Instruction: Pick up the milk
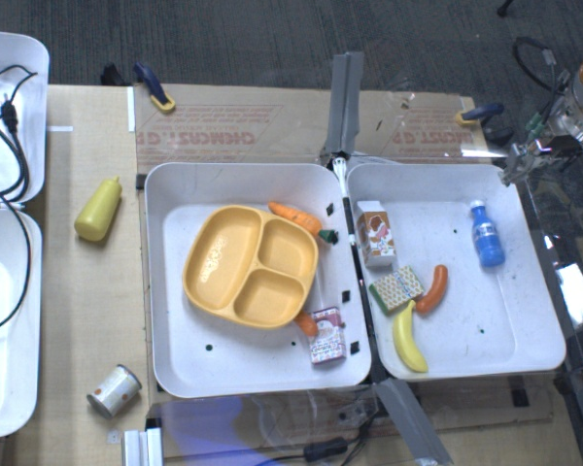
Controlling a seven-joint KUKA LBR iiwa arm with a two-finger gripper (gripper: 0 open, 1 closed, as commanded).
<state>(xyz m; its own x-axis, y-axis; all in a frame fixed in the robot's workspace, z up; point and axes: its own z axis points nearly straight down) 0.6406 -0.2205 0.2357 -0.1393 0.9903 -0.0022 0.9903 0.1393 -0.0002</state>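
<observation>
— Where's the milk?

— The milk carton (pixel 375 235) lies in my right bin (pixel 534 348), near its left wall, twelve o'clock of the banana (pixel 408 337).

— And your gripper?

— My gripper (pixel 532 150) hovers at two o'clock, off the bin; its grip I cannot tell.

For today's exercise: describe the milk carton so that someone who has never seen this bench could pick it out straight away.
Start at the right-hand white bin. Along its left wall, near the back corner, lies the milk carton, a small white box with a brown and red picture on its face. The green-patterned packet, sausage and banana lie nearer the front, and the blue bottle lies far to the right; only the carton is a white box.
</observation>
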